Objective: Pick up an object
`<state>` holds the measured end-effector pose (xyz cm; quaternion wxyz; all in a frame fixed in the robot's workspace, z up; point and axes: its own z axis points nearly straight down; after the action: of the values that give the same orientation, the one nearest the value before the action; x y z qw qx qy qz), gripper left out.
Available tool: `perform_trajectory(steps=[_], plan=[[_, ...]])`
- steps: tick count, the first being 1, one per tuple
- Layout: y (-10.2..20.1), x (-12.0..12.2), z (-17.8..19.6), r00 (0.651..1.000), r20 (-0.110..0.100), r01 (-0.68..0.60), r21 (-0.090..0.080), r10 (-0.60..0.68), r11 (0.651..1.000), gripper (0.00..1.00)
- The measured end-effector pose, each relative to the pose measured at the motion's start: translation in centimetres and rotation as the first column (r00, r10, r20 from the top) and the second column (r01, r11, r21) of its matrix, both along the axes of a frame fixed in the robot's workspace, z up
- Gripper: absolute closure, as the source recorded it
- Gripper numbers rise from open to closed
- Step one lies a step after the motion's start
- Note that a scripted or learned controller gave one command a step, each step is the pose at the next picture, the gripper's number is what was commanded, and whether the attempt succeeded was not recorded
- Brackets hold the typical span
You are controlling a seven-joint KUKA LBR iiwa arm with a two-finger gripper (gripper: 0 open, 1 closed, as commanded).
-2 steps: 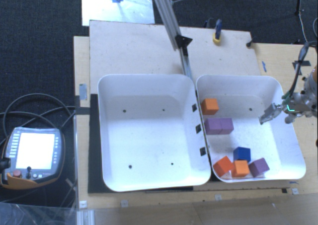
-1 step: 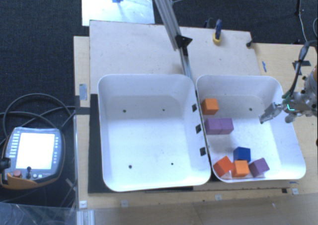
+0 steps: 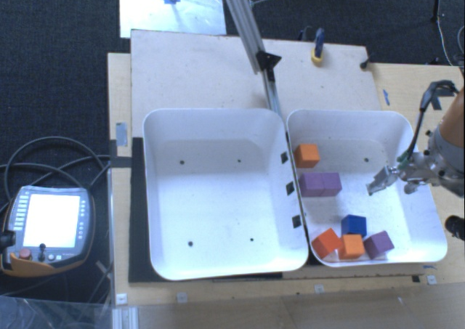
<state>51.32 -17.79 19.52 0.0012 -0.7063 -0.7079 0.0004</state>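
Note:
The right bin (image 3: 407, 123) holds several blocks. An orange cube (image 3: 307, 155) lies near its left wall, with a long purple block (image 3: 320, 184) just below it. At the front sit a blue cube (image 3: 354, 224), a red-orange cube (image 3: 326, 241), a small orange cube (image 3: 352, 247) and a purple cube (image 3: 378, 244). My gripper (image 3: 393, 182) hangs over the right part of this bin, right of the purple block and above the front cluster. It is open, with nothing between its fingers.
The left bin (image 3: 211, 114) stands beside the right one, sharing a wall with black clips. A slanted metal pole (image 3: 243, 15) crosses the board at the back. A yellow clamp (image 3: 318, 55) sits on the board's far edge. A teach pendant (image 3: 43, 229) lies far left.

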Motion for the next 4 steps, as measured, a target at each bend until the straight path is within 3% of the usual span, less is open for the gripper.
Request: perform_trajectory(steps=[2, 3, 4], plan=[[0.1, -1.0, -10.8, 1.0, -0.001, 0.0, 0.0, 0.0, 1.0, 0.0], [0.0, -0.8, -9.4, 1.0, 0.006, -0.001, -0.002, 0.001, 1.0, 1.0], [1.0, -0.7, -4.2, 1.0, 0.01, -0.003, -0.003, 0.003, 1.0, 1.0]])
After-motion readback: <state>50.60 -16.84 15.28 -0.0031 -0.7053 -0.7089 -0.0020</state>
